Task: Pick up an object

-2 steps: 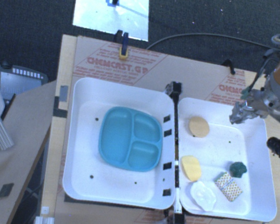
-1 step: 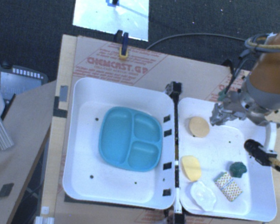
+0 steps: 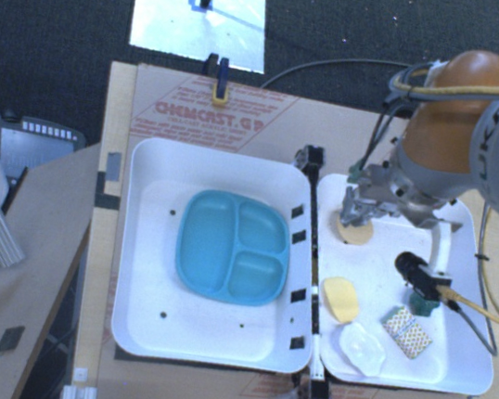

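My gripper hangs low over the far left part of the right bin, right above a tan round disc that lies on the bin floor. The disc sits just beneath the fingertips, touching or nearly touching them. A yellow rounded piece lies nearer the front of the same bin. Beside it rest a clear white plastic piece and a small patterned block.
The left bin holds a blue divided plate. A black divider runs between the two bins. Cardboard lies under both bins, with a yellow and black clamp at its far edge.
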Controlling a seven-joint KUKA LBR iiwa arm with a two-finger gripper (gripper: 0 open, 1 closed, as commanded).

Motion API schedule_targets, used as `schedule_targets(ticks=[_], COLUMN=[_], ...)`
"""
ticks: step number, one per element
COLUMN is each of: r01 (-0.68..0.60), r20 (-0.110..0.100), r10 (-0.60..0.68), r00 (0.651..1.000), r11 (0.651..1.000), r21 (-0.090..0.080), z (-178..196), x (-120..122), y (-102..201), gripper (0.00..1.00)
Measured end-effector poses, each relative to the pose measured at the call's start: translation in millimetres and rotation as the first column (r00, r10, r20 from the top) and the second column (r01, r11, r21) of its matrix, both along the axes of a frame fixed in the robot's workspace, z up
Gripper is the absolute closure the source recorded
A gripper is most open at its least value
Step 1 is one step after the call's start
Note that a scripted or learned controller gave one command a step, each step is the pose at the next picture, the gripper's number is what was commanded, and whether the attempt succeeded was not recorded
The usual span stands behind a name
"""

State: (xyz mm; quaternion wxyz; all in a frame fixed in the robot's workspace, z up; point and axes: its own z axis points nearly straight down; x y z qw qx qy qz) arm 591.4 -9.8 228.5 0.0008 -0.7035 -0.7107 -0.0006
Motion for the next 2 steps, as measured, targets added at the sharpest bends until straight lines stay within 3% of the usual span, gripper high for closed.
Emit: schedule_targets(ticks=[2], r01=[0.002], r20=[0.000], r10=[-0.002], r00=[1.000], r11=[1.000], r21=[-0.001], z=[-4], x=[-8], y=[103], gripper=[1.00])
